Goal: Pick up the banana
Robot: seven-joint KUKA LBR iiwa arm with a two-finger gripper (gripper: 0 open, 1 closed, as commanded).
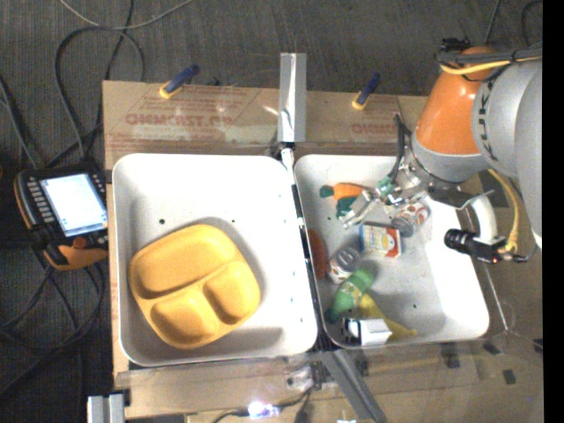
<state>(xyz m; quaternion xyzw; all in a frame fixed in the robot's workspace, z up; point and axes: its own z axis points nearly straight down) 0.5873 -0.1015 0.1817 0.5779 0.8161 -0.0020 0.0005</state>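
Note:
The banana lies at the front of the right bin, a yellow curve partly covered by a green bottle and a small white-and-black object. My gripper hangs over the back of the same bin, well behind the banana. It is above a red-and-white carton and next to an orange item and a green item. Nothing shows between its fingers.
A grey can and a red item lie near the right bin's left wall. The left bin holds a yellow divided tray. A handheld screen sits off the bench at the left.

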